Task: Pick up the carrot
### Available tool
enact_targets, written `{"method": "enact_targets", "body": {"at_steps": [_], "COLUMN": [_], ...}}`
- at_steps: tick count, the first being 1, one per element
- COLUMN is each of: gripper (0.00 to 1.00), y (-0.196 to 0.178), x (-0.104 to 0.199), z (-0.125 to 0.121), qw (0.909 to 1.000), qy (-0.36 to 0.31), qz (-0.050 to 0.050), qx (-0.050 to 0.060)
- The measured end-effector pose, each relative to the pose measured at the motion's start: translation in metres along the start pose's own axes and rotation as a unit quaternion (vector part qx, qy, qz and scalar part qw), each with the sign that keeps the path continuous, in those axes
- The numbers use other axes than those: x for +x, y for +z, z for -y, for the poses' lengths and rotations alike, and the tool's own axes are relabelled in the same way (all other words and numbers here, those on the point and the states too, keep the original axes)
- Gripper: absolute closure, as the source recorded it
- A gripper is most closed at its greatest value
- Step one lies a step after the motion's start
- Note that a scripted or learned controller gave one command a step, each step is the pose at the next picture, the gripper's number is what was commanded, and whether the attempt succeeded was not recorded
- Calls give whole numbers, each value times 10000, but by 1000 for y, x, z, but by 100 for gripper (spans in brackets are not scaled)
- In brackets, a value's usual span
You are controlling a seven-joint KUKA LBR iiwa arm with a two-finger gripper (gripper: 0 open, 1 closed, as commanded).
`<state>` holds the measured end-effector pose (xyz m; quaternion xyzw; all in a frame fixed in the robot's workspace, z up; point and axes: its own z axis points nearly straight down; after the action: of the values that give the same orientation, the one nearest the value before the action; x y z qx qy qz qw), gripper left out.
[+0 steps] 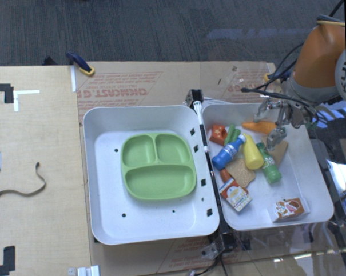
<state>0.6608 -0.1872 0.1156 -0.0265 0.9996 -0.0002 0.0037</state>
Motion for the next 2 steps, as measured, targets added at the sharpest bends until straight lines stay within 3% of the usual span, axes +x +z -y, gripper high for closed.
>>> {"method": "enact_targets", "body": {"at_steps": [1, 2], "gripper": [0, 0], "y": [12, 13], "x": [-4, 0], "z": [-5, -22], "qw": [9980, 9848], "qy": [632, 1734], "qz": [53, 49], "qx": [14, 3]}}
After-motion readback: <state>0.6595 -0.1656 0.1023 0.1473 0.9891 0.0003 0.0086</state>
